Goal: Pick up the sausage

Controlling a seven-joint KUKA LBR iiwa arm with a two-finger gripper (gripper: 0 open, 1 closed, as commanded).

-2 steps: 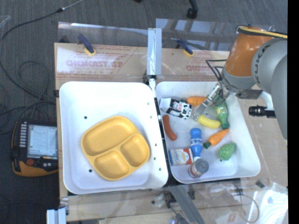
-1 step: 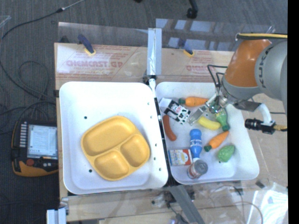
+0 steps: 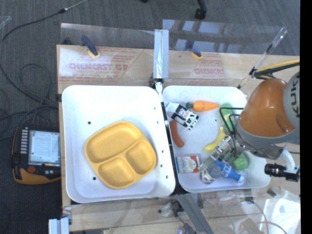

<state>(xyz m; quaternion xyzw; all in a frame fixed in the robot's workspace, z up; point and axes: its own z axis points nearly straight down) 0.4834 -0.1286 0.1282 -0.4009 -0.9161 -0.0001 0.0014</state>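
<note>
Red-brown sausage (image 3: 176,133) lies at left wall of right bin (image 3: 253,182), below toy cow (image 3: 185,116) | tool (image 3: 214,165) low in right bin's lower middle, well apart from sausage, finger state cannot tell | yellow 3-section plate (image 3: 120,153) in left bin (image 3: 78,106)

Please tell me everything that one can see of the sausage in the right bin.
The sausage is a small, reddish-brown, slightly curved piece with rounded ends; it looks like smooth plastic toy food. It lies flat on the floor of the right bin, close along that bin's left wall, slanting from upper left to lower right. Its upper end lies close to a black-and-white toy. The claw is away to its right, not on it.
</note>
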